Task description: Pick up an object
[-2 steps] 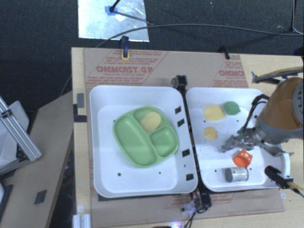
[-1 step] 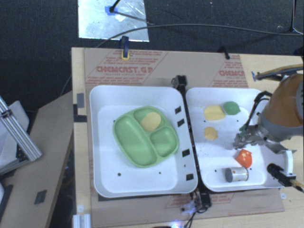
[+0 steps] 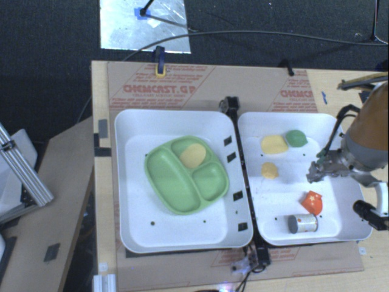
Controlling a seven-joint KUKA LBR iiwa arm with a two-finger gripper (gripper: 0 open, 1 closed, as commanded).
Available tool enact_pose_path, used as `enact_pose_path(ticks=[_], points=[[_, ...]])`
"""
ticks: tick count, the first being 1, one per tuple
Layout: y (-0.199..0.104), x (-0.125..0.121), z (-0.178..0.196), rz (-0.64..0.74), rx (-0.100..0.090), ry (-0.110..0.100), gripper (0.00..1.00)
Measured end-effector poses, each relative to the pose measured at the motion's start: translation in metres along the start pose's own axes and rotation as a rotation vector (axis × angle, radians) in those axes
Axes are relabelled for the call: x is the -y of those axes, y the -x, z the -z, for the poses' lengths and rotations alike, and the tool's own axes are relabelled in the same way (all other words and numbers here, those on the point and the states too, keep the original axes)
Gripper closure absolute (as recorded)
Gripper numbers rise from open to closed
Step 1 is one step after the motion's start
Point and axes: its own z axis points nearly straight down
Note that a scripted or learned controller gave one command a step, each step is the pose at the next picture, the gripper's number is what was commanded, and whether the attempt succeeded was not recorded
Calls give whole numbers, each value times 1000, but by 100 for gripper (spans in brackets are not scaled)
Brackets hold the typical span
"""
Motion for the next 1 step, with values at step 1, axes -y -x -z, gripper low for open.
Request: enact_pose_path(ticks=[1], points=[[-1, 2, 45, 1, 0, 1, 100]])
